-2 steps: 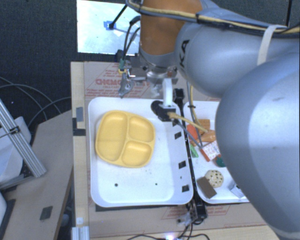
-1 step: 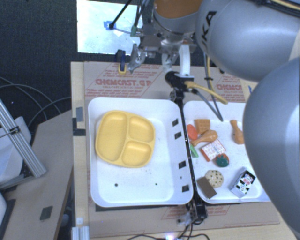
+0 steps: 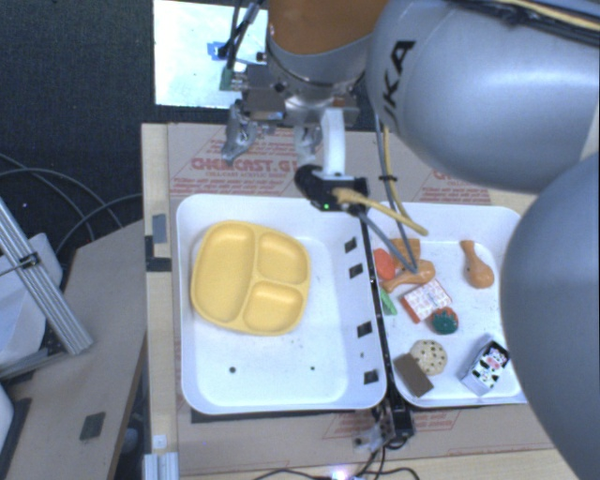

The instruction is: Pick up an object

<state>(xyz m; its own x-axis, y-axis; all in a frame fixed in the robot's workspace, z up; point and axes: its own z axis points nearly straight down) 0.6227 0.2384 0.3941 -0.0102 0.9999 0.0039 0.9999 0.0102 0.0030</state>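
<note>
a: where's the gripper (image 3: pixel 275 141)?

b: up at the top, above the far edge of the left bin (image 3: pixel 272 375), over the cardboard (image 3: pixel 234 164). its two fingers stand apart, open, with nothing between them.

a: and the arm (image 3: pixel 469 84)?

b: it's big and grey, coming in from the right, with the orange band (image 3: pixel 323 23) just above the wrist. it covers the top right of the view.

a: what's in the left bin?

b: a yellow tray (image 3: pixel 250 277) with three compartments, lying flat towards the bin's left and far side. it's well below the gripper in the view, not touching it.

a: the right bin (image 3: pixel 441 211)?

b: small things: an orange piece (image 3: pixel 405 272) near the divider, a tan drumstick (image 3: pixel 477 264) to its right, a red and white card (image 3: pixel 427 300), a green ball (image 3: pixel 444 322) just below that, a speckled cookie (image 3: pixel 428 354), a dark block (image 3: pixel 413 377) touching the cookie, and a black and white carton (image 3: pixel 486 366) at the near right corner. two thin rods (image 3: pixel 394 220) slant across the far end.
</note>
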